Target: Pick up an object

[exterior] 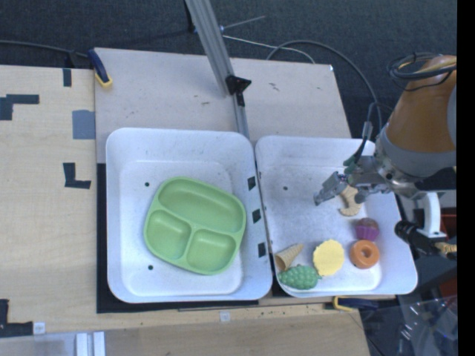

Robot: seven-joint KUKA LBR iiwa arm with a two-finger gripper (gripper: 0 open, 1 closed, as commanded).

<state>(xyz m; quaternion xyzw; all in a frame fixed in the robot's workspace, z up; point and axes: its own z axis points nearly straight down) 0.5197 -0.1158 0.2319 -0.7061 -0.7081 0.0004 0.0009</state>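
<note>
The grey arm with its orange band [423,117] reaches in from the right over the right-hand shallow white bin [297,162], and its two-finger gripper [335,189] hangs low above the bin's middle. Its fingers seem to be spread somewhat, with nothing clearly between them, though the view is too coarse to be sure. A small tan, pale-topped object [349,202] lies just beside the fingertips. Along the near side of this bin lie a purple cup-like piece [366,229], an orange ring-shaped toy [364,254], a yellow round flat piece [328,257], a tan cone [288,256] and a green bumpy toy [299,277]. The left-hand white bin [126,154] bears a light green plastic divided plate [194,225] with three compartments.
</note>
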